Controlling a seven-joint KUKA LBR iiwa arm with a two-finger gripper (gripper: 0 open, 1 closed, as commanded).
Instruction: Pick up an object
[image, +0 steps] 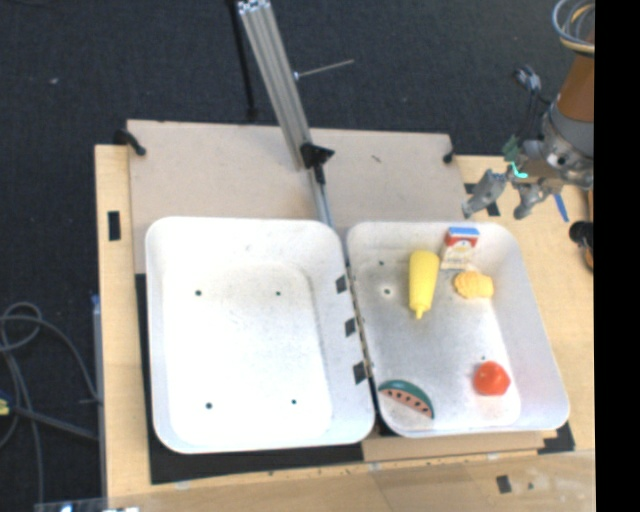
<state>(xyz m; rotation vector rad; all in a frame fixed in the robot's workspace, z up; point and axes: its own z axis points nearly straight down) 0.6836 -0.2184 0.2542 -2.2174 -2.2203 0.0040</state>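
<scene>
The right bin (535, 330) holds several small things: a yellow bottle-shaped toy (422, 282), a small red-and-white carton (461, 243), an orange lump (474, 286), a red tomato-like ball (491, 379) and a watermelon slice (406, 399) at the front left corner. My gripper (506, 198) hangs above the bench just behind the right bin's far right corner, apart from all the objects. Its two grey fingers (482, 194) are spread, with nothing between them.
The left bin (160, 300) lies beside the right one, on a tan board. A slanted aluminium post (285, 90) rises behind the gap between the bins. Cables (30, 340) lie off the bench at left.
</scene>
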